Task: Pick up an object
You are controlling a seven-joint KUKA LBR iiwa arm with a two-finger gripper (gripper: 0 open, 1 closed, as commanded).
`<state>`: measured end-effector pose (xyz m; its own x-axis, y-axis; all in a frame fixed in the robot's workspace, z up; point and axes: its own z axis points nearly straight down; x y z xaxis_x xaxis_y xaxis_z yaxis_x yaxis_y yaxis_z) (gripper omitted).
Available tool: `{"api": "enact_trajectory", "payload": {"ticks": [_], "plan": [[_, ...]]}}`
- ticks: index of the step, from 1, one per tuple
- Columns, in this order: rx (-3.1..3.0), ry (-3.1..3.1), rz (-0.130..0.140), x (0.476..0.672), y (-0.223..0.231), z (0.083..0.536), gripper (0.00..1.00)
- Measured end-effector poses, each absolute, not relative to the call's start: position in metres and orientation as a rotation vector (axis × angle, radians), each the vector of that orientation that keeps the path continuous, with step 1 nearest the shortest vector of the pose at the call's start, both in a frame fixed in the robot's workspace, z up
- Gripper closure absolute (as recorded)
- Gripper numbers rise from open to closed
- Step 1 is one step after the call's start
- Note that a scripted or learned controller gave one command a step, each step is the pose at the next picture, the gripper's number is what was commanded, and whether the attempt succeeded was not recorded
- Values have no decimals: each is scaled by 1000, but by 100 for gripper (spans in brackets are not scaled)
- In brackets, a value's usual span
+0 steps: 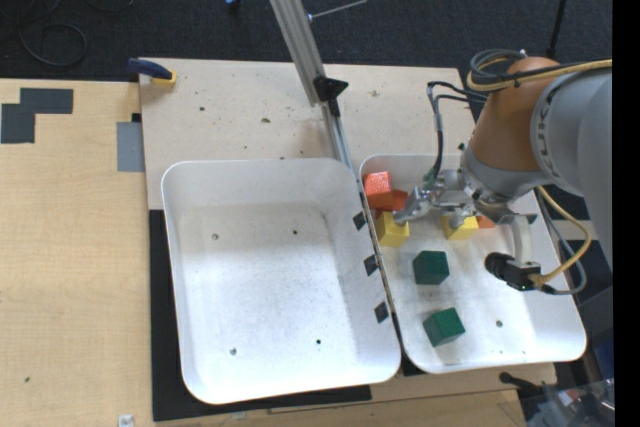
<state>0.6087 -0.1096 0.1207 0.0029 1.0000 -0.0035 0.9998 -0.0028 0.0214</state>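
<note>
Reach-and-grasp step is judged in hand. Pincer (432,202) is lowered into right bin (560,340), among orange block (377,183) and yellow blocks (392,233); finger state cannot be told, nothing is seen held. Next, closure on one block is called for, then lift.

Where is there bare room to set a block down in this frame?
The left bin has a bare floor from wall to wall. In the right bin, the near right corner beyond the green blocks is free. It is crowded at the far end, around the end effector, orange block and yellow blocks.
</note>
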Motion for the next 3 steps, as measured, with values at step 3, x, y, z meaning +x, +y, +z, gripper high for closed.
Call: {"api": "enact_trajectory", "payload": {"ticks": [3], "plan": [[2219, 2219, 4, 618, -123, 250, 100]]}}
